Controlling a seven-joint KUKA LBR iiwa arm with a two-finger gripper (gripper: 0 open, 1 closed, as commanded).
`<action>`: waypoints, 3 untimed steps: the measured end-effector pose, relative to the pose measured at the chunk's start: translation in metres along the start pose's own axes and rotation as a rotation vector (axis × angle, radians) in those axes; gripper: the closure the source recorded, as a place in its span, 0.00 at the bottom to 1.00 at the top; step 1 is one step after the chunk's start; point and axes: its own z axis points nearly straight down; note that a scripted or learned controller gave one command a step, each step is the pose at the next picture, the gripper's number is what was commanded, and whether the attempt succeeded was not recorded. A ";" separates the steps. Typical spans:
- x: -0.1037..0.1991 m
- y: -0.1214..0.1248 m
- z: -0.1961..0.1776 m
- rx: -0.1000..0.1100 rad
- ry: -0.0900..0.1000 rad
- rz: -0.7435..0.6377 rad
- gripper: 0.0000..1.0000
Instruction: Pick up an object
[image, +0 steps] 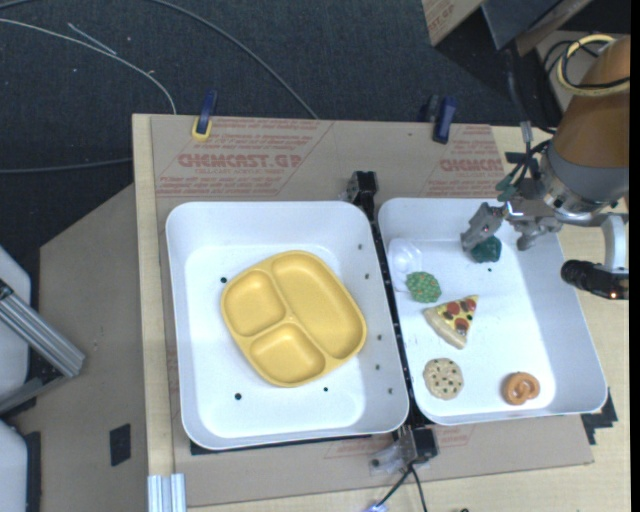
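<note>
My gripper (503, 233) hangs over the far part of the right bin (560, 330), fingers spread open. A small teal object (488, 250) lies on the bin floor just below the left finger (478, 228); it is not gripped between the fingers. Further toward the front lie a green broccoli piece (423, 287), a pizza slice (452, 319), a round cookie (442, 378) and an orange donut (520, 388). A pale, whitish item (404, 257) rests near the bin's left wall.
The left bin (200, 250) holds a yellow divided plate (292, 317). A black divider with clamps (363, 186) runs between the bins. The arm's orange band (595, 110) enters from the upper right.
</note>
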 end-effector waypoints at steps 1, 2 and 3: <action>0.006 -0.004 0.044 -0.006 -0.001 0.000 0.00; 0.016 -0.003 0.101 0.000 0.000 -0.001 0.00; 0.016 -0.001 0.087 -0.009 -0.001 0.000 1.00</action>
